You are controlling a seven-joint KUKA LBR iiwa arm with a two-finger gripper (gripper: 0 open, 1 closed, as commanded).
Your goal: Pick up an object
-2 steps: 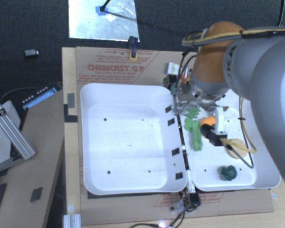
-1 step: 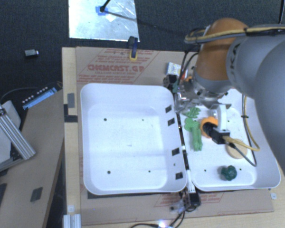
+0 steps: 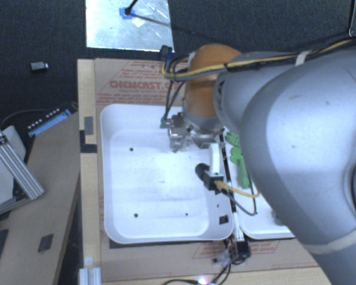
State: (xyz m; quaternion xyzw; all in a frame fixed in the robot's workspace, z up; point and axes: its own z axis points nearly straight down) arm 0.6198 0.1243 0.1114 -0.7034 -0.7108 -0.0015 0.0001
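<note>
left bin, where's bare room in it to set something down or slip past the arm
The left bin shows bare white floor across its left and near parts, from the left wall to the near rim. It is crowded at the far right corner, where the tool hangs, and along the divider, where cables and a green object sit under the arm.

Green object [image 3: 238, 162], elongated, in right bin beside divider, partly hidden by arm.

You look down from one fixed camera above the worktop [image 3: 89, 177], at a slant. The arm [image 3: 296, 135] looms close, entering from your right.
</note>
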